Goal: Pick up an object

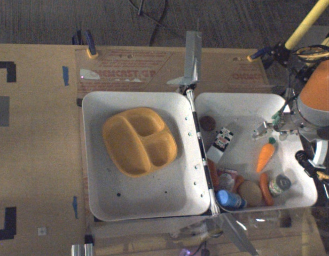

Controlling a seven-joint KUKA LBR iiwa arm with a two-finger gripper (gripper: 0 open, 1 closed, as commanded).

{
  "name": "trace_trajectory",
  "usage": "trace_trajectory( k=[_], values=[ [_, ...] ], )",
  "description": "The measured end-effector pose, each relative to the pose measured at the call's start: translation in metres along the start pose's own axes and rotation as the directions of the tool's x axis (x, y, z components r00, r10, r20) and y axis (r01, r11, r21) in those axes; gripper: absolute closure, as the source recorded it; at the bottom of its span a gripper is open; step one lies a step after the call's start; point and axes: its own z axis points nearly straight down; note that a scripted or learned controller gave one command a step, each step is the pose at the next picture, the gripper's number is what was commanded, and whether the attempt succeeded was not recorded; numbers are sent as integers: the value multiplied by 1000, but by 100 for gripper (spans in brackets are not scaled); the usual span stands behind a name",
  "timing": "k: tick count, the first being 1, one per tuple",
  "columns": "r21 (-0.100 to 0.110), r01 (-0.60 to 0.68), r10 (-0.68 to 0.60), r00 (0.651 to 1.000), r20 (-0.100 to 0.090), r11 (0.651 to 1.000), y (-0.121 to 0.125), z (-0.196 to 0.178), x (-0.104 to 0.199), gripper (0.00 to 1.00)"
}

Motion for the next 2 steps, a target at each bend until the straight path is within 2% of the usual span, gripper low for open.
trace_trajectory(
  k=[1, 2],
  values=[
    [2, -9, 9, 1000, -1, 1000, 7, 0, 0, 0],
    [-8, 75, -75, 997, 7, 997, -7, 0, 0, 0]
  ],
)
